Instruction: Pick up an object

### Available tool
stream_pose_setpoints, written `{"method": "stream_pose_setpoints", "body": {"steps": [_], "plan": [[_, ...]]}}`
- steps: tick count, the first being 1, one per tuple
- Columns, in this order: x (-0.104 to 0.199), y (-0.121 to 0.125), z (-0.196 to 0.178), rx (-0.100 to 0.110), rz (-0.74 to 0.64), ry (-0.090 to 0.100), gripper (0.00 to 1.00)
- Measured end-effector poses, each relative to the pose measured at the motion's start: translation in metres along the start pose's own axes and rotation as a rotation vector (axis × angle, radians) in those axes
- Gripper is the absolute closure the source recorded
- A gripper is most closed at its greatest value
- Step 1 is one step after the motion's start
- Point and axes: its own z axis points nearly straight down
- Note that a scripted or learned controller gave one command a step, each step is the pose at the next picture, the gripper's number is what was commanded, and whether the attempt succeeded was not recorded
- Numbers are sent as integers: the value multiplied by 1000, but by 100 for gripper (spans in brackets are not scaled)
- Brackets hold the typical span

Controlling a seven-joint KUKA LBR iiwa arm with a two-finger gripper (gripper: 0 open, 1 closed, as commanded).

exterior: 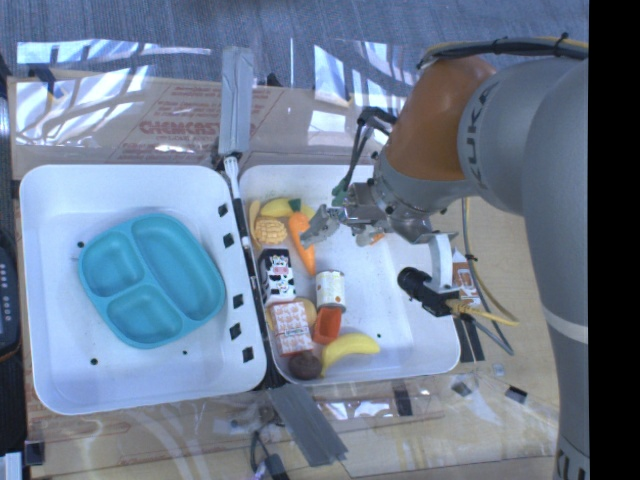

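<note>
The camera view looks down at a slant on two white bins side by side. The arm (500, 138) comes in from the right, its broad grey link filling the right side, with the orange band (440, 118) bulging above the wrist. From there the wrist bends down and leftward over the right bin (420, 338), and the gripper (322, 225) points toward the bin's left half. Its fingers are small and dark against the clutter, and I cannot tell how far apart they stand or whether anything sits between them.

The gripper's tip lies just beside the orange carrot (301, 238), which lies along the left part of the right bin. Near it, toward the bin's upper left corner, are a yellow corn cob (268, 231) and a small yellow piece (276, 208). Below these lies a black and white carton (277, 274), then a red and white packet (291, 326), and a dark round thing (304, 365) at the lower edge. A small can (330, 290) stands near the middle, with an orange-red piece (327, 326) just below it and a banana (350, 349) beneath that.

The left bin (60, 348) holds a blue divided plate (150, 279), well apart from the gripper.
</note>
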Motion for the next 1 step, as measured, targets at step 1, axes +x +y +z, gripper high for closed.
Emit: {"method": "stream_pose_setpoints", "body": {"steps": [1], "plan": [[-2, 24, 103, -8, 81, -1, 0]]}}
